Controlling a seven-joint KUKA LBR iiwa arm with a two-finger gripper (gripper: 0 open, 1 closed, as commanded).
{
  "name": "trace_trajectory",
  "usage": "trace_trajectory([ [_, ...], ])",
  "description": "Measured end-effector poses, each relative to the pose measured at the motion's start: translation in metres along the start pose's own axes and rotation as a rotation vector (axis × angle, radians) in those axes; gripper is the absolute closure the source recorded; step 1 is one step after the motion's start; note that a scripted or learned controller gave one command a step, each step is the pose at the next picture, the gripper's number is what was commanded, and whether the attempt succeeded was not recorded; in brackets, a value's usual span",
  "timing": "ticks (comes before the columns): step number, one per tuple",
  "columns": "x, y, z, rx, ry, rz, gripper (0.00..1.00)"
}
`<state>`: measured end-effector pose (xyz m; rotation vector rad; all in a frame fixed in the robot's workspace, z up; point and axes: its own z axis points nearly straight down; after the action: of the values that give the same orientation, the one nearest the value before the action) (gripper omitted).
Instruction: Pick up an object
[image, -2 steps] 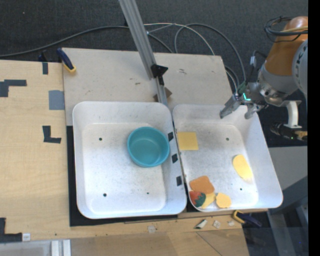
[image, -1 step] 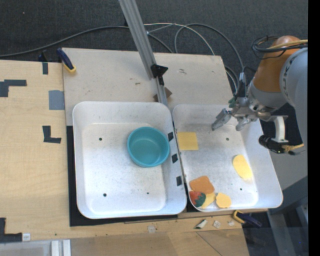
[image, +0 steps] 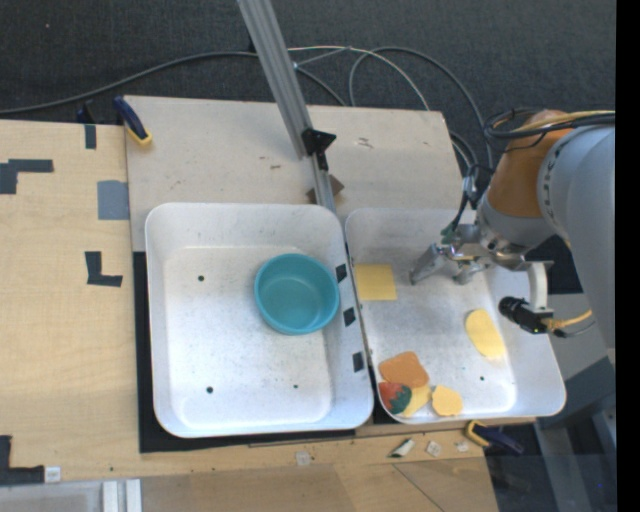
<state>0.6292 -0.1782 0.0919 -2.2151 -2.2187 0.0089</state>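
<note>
The right bin holds a flat yellow square by its left wall and a yellow oval piece towards the right. An orange slab, a small red-green piece and a small yellow round piece lie near its front. My gripper hangs low over the upper middle of this bin, to the right of the yellow square. Its two fingers are spread open with nothing between them. A teal bowl sits upright in the left bin.
A grey metal pole slants down to a black clamp at the bins' back edge. Cables loop behind the right bin. A blue-and-yellow clamp sits at the board's back left corner. The arm's grey body overhangs the right bin's right side.
</note>
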Motion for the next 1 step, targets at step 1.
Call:
trace_trajectory([
  [1,0.0005,0.0001,0.0029,-0.007,-0.002,0.0,0.0],
])
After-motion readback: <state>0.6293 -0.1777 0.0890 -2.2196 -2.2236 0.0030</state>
